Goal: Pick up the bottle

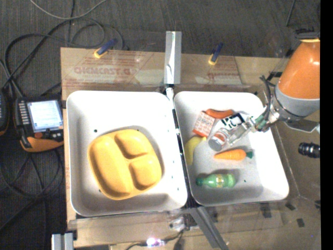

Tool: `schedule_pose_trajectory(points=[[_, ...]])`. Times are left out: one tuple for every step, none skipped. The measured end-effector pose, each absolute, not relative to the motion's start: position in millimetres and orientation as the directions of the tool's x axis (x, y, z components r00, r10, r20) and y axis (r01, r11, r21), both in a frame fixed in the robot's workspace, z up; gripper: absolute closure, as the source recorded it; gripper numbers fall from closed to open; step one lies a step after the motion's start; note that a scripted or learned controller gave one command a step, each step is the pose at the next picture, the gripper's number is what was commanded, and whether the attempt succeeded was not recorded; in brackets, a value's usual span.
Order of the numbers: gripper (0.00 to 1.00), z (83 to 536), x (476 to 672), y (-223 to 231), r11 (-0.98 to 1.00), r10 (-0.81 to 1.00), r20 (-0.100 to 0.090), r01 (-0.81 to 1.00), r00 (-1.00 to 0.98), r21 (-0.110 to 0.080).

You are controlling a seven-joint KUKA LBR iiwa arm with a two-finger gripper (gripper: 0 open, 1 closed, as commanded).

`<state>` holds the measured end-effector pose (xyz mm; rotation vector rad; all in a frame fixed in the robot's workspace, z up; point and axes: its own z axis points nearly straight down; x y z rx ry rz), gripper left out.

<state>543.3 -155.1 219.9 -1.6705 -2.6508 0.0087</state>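
You are looking down on a bench (145, 69) covered in brown cardboard-like sheet, sitting on dark grey carpet with black cables (62, 22) trailing over it. At the left edge a small handheld screen unit (41, 116) is glowing beside the bench.

Two white bins are sitting side by side. The left bin (83, 105) is holding a yellow sectioned tray (126, 163). The right bin (270, 176) is holding the clutter: a clear bottle (227, 133) with a silver cap is lying on its side near the middle, tilted, with its far end toward the arm. An orange packet (204, 124) is touching it on the left, a yellow item (192, 147) is lying just below that, a toy carrot (231, 154) is lying just beneath the bottle, and a green bottle (216, 180) is lying nearer the front wall.

The arm (301, 79) is reaching in from the right, and the claw (258, 123) is sitting at the clear bottle's right end; you cannot tell how far it is spread or whether it is gripping anything
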Motion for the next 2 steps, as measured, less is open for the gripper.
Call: schedule_pose_trajectory(points=[[1.0, 225.7, 543.8, -155.6, 0.428, 0.904, 0.007, 0.904, -0.428, -0.013], [1.0, 180.2, 495.4, -82.9, 0.584, 0.811, 0.005, 0.811, -0.584, -0.004]])
